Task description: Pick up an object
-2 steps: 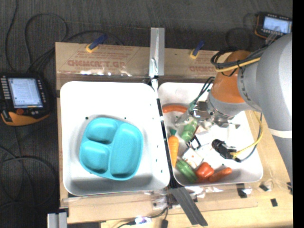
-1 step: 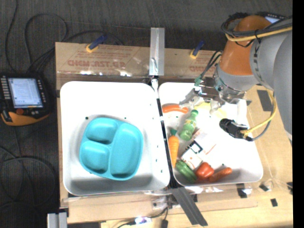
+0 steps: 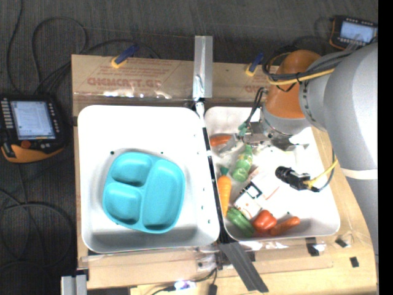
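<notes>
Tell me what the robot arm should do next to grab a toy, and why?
Probably lower a little straight down. The gripper hangs in the right bin just above the pale green vegetable, which lies beside the carrot. I can't see a toy between its fingers, so it likely has not grabbed one yet.

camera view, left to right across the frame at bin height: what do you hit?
Teach pendant on the floor → left bin → blue divided tray → orange carrot → gripper over the right bin → grey arm.
</notes>
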Robot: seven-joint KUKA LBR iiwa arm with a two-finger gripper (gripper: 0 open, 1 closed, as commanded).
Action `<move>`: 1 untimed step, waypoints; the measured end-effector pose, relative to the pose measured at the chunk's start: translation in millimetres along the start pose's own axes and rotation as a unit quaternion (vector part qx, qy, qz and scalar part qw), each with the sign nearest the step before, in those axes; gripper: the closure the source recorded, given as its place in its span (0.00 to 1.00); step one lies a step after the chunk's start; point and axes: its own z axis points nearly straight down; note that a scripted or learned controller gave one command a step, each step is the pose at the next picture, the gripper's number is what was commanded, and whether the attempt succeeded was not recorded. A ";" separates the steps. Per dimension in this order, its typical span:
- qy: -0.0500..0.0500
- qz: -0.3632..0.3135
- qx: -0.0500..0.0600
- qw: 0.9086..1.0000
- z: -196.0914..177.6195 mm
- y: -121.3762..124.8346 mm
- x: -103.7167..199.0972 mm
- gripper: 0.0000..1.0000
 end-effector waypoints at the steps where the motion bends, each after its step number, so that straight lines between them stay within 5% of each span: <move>1: 0.001 0.000 0.001 1.000 -8.0 -0.4 0.6 1.00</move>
